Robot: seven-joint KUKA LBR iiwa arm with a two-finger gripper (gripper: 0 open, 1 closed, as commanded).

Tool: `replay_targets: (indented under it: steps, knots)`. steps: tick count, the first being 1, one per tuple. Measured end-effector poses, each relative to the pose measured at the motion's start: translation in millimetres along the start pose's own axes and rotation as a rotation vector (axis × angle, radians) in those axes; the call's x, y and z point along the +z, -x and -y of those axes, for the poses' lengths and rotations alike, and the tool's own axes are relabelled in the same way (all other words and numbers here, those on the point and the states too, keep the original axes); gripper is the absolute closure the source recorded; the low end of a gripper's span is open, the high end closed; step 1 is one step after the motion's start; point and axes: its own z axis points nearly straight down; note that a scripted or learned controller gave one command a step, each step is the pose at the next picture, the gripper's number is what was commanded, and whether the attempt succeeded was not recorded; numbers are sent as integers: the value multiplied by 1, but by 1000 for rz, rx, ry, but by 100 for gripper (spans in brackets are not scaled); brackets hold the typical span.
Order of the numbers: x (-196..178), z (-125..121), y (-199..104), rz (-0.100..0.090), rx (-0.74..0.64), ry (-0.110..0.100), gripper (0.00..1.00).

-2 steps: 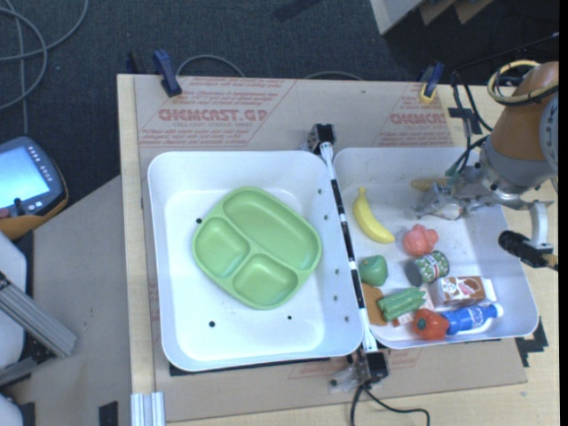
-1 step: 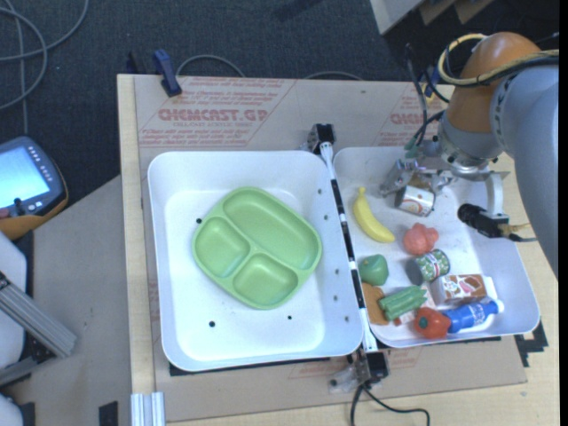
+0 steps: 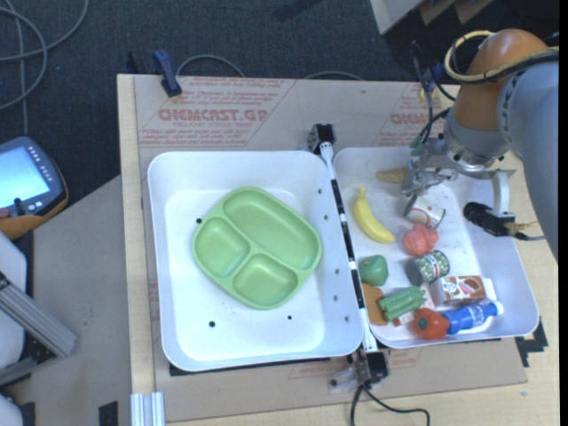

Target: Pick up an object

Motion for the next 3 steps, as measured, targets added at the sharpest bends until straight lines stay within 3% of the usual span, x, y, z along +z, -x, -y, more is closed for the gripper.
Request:
replay_targets:
  steps: [1,2,3]
  knots:
    - [-43,8,-5,-2,-2,22,100]
    - [-40,9,-6,-2,-3,20,0]
    - [12,78,-51,-6,-3,12,0]
